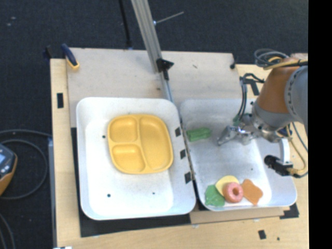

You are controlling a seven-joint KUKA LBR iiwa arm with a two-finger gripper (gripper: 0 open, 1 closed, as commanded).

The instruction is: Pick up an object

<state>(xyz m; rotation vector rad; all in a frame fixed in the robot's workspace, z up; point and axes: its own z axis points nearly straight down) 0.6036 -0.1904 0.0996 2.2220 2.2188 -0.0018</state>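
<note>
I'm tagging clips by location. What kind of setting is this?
Probably a robotics lab bench: a robot arm reaches over two white bins, with toy-like items such as a pink ring and a yellow divided plate.

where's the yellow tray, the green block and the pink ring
yellow tray [140, 143], camera view, on its middle divider
green block [198, 134], camera view, middle of its top
pink ring [233, 192], camera view, on its band

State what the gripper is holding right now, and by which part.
Nothing can be seen held. The gripper hangs over bare floor of the right bin, apart from the green block.
</note>
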